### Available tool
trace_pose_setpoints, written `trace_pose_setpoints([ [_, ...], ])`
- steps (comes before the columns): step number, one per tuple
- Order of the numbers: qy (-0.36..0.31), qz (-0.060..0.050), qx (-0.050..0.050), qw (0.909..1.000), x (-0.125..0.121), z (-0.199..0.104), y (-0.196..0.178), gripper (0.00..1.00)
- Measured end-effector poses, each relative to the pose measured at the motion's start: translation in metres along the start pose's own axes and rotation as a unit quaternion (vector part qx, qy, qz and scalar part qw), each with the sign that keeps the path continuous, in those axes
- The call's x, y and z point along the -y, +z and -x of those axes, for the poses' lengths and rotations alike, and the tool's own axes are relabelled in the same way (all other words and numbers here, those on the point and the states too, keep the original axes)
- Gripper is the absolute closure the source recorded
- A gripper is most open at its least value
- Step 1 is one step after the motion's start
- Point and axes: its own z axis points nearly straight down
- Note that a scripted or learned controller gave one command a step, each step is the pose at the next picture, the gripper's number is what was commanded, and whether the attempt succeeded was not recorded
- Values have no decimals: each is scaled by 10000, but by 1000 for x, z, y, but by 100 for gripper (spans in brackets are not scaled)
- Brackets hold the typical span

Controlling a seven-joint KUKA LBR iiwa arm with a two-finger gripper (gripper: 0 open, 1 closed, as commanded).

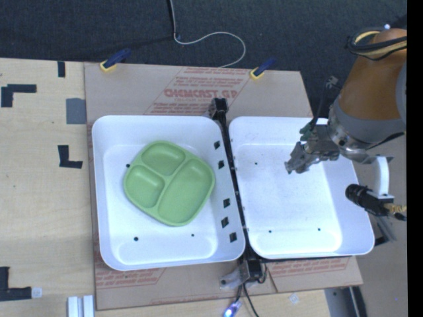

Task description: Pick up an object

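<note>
Gripper (295, 164) sits over the right bin (330, 243), near its upper right part, the grey wrist and orange band reaching in from the right. Fingers are a dark cluster against the white floor; at this slant I cannot tell whether they are spread or pressed together, and nothing is visible between them. The only candidate object is the green plate (170, 182), lying flat in the left bin (106, 177), roughly centred, well apart from the gripper, with the divider (229, 177) between the two bins in the way. Risks as I judge them: a descent from the present position would close on bare bin floor, since the plate is in the other bin. To reach it the arm must cross the divider, and a low traverse could clip that raised edge. The plate itself looks a poor grasp target: wide, shallow, a rounded-square shape with three moulded compartments and a smooth, probably plastic, surface. A top-down pinch on the flat middle would likely find nothing to bite; the rim or an internal ridge seems the only purchase, and a partial grip there could let the plate tilt or slip out on lifting.
</note>
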Motion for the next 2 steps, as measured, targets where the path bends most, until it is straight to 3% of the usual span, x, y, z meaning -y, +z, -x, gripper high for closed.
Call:
trace_pose_setpoints([
  [1, -40, 69, -11, 10000, 14, -76, -109, 100],
  [2, -22, 39, -9, 10000, 43, -118, -162, 100],
])
